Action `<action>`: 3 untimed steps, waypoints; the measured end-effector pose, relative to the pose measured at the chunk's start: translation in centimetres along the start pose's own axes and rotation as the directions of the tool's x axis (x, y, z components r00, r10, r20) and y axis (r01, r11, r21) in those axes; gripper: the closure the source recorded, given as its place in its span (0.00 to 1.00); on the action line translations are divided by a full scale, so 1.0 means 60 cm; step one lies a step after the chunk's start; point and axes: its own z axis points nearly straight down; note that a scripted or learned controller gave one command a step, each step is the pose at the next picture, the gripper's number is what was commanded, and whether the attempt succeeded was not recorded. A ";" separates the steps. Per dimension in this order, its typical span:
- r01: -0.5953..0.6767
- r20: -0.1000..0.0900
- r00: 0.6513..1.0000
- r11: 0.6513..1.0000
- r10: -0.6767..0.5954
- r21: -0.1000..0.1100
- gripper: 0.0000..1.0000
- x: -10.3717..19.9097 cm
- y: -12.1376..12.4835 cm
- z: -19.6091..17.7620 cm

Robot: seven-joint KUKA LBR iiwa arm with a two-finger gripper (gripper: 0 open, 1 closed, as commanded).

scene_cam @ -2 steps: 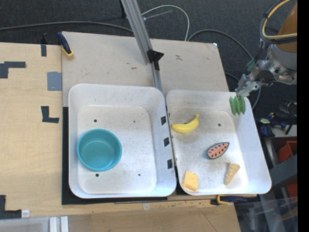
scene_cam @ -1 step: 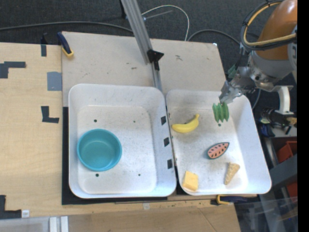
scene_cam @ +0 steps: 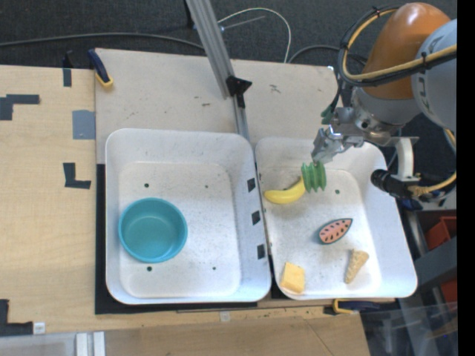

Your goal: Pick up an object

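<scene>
From above, the surface (scene_cam: 171,99) carries two shallow white bins side by side. The left bin (scene_cam: 178,143) holds a teal bowl (scene_cam: 153,230) sitting upright near its front left corner. The right bin (scene_cam: 386,269) holds several toy foods: a yellow banana (scene_cam: 284,193) at its back left, a green ridged piece (scene_cam: 315,176) touching the banana's right end, a watermelon slice (scene_cam: 335,231) near the middle, a yellow cheese wedge (scene_cam: 293,278) at the front left, and an ice cream cone (scene_cam: 356,265) at the front right. The grey arm (scene_cam: 404,58) with its orange band reaches in from the right, and the pincer (scene_cam: 323,153) hangs over the back of the right bin, just above the green ridged piece. Whether it is wide, narrow or gripping that piece cannot be told from this slant. A metal post (scene_cam: 211,35) rises behind the bins.
</scene>
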 end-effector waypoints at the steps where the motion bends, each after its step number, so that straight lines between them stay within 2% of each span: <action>1: 0.001 -0.001 1.000 1.000 -0.001 0.001 1.00 0.094 -0.004 0.023; 2: 0.001 -0.001 1.000 1.000 -0.001 0.001 1.00 0.181 -0.009 0.040; 3: 0.002 -0.001 1.000 1.000 -0.002 -0.001 1.00 0.267 -0.029 0.014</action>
